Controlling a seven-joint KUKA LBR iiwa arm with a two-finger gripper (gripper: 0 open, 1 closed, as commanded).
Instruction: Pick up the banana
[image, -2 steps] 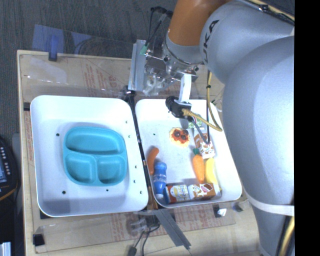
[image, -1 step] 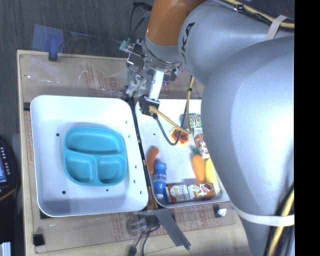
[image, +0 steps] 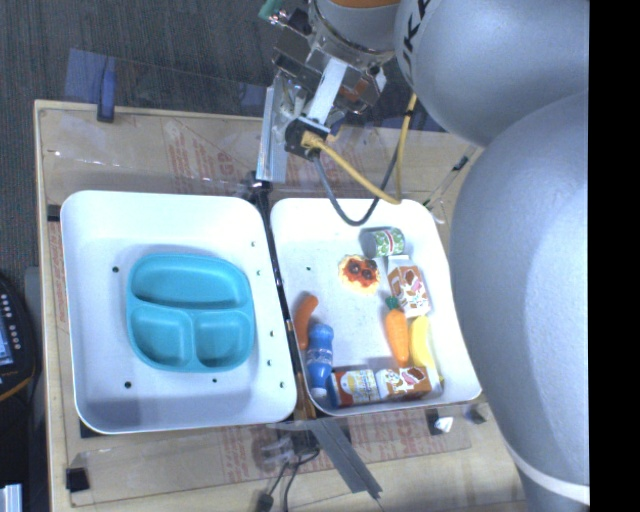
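Two shallow white bins side by side: left white bin holds a blue three-compartment plastic tray. Right white bin has a yellow banana at its right wall, touching an orange carrot. Metal two-finger gripper sits above the bins' far edge

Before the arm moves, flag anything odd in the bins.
Nothing spilled or broken. The right bin is crowded: the banana lies tight against the carrot near the right wall. The blue tray sits flat in the left bin.

glossy plastic bins, matt blue tray
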